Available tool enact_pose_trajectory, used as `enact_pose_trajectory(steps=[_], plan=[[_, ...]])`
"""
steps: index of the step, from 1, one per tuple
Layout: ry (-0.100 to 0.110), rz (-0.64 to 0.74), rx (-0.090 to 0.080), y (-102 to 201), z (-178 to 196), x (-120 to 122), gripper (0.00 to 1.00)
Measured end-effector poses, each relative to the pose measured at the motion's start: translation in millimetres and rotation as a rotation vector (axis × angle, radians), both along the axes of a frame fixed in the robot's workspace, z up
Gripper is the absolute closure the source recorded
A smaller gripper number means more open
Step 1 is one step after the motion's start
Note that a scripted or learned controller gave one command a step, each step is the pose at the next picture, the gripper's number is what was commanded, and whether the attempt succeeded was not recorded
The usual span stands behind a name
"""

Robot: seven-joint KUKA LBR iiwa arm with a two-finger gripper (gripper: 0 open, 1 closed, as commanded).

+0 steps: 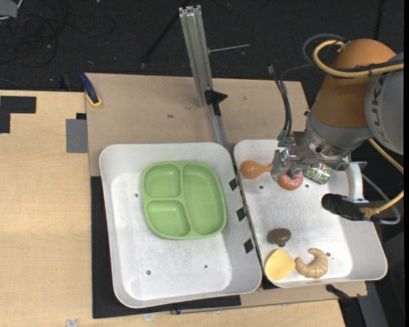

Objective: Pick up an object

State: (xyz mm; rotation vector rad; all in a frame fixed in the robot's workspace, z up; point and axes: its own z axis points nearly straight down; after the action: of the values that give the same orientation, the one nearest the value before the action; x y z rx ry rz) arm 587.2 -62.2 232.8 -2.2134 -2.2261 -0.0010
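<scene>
Here the pincer [291, 171] hangs low over the upper part of the right bin [368, 261], directly above a round red-and-white object [290, 180]; whether it grips that object cannot be told. An orange, pear-shaped piece [253, 169] lies just left. A glossy green divided tray [184, 200] occupies the left bin [123, 251].

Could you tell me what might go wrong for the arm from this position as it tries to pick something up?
1. The gripper hangs over a pinkish-red round item close beside an orange pear-shaped piece; closing there could knock one aside.
2. Both lie near the right bin's back-left wall, so a nudged item may wedge against it.
3. A cable loops beside the wrist and might snag.
</scene>
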Motion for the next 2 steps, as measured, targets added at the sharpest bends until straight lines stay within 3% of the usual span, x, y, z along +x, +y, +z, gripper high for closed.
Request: enact_pose_trajectory(steps=[2], plan=[[0.001,0.000,0.000,100.7,6.3,3.5,1.00]])
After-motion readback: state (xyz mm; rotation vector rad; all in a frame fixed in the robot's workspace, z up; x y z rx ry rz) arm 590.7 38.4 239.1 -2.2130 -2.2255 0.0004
